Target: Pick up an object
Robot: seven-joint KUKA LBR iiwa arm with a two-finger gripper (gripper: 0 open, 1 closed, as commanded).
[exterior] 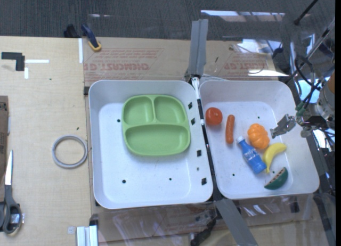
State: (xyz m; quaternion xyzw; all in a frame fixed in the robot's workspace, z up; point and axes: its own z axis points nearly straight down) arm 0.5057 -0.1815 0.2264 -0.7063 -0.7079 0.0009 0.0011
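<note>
Counting from my remote seat, left to right. On the bench top outside the bins: one pair of scissors (9,207) at the far left edge, one roll of tape (70,151) lying flat, and one small blue and yellow clamp (91,38) near the back.

Two white bins sit side by side, touching along a middle seam. The left bin (106,181) holds one green divided plate (156,125) with three sections, set toward the back half of the bin.

The right bin (234,181) holds six things. One tomato (213,116) sits nearest the seam, with one carrot (229,128) just beside it, lying lengthwise. Further right, one blue bottle (252,155) lies tilted, touching one orange pumpkin (258,136) above it. One banana (274,153) lies just beside the pumpkin and bottle. One watermelon slice (277,179) sits near the front right corner.

The gripper (281,126) hangs at the right side of that bin, close to the pumpkin and above the banana. I cannot tell how it is set, and I see nothing in it.
</note>
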